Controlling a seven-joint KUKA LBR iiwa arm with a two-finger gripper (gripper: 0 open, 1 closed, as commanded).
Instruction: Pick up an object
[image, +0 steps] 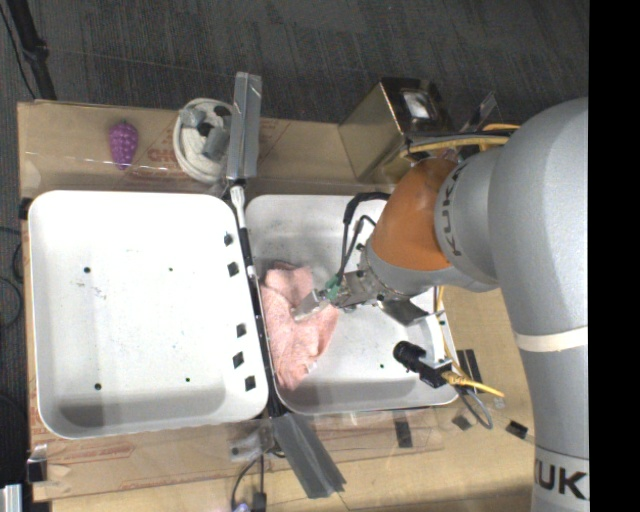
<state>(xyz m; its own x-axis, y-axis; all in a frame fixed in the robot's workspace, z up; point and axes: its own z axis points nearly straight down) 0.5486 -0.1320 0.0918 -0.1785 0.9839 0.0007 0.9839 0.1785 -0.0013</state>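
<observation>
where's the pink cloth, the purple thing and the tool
pink cloth (298, 325): camera view, middle of its folds
purple thing (123, 143): camera view, its centre
tool (322, 296): camera view, tip, over the cloth's edge

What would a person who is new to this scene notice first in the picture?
The big grey arm with an orange band reaches in from the right and covers much of the right white bin. Its gripper sits low over a crumpled pink cloth lying along that bin's left side. A small purple grape-shaped object rests on the cardboard above the left white bin.
</observation>
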